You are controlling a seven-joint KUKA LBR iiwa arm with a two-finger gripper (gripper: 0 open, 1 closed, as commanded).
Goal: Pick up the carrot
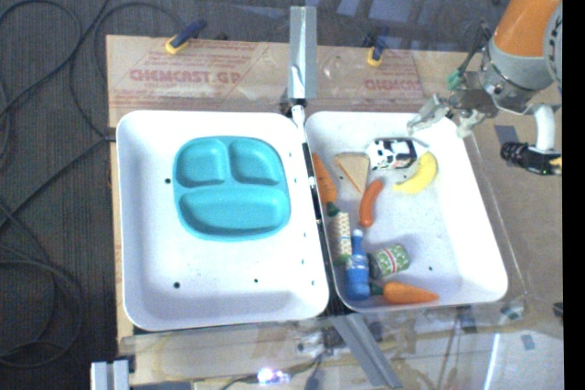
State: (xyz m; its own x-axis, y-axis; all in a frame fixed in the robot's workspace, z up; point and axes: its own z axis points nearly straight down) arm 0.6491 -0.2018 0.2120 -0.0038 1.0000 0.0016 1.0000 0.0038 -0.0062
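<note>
An orange carrot (409, 294) lies near the front edge of the right bin (484, 233), its tip pointing right. Two more orange, carrot-like pieces lie in the same bin: one (369, 201) in the middle and one (323, 181) along the left wall. My gripper (445, 118) hangs over the bin's far right corner, well away from all three. Its fingers are spread open with nothing between them.
The right bin also holds a banana (419, 175), a black-and-white cow toy (393, 153), a bread slice (352, 169), a small can (389, 260), a blue bottle (356, 272) and a corn cob (340, 233). A blue divided plate (233, 187) sits in the left bin (146, 269).
</note>
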